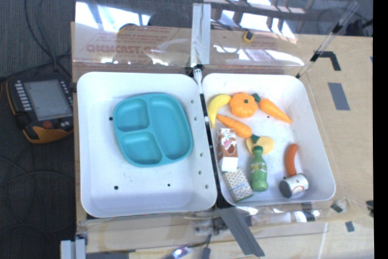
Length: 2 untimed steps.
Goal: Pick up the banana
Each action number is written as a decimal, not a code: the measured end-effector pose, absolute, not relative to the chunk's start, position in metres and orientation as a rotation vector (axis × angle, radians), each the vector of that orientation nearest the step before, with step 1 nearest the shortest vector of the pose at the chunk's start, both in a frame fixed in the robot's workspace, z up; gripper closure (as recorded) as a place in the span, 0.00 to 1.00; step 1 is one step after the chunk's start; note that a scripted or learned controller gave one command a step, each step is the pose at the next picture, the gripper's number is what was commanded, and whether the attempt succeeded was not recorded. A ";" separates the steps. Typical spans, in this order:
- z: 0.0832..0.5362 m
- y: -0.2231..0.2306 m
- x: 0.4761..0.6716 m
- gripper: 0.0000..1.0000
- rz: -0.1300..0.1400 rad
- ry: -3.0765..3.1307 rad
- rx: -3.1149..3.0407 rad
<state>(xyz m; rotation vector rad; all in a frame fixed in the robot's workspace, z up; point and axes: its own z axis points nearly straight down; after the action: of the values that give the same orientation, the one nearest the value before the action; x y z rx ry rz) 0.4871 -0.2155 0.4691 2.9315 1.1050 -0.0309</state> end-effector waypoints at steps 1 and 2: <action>0.478 -0.216 0.488 1.00 -0.037 1.104 2.930; 0.487 -0.216 0.489 1.00 -0.043 1.103 2.929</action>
<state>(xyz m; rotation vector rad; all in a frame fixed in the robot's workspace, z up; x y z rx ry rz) 0.4889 -0.2163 0.4867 2.9285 1.1034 -0.0430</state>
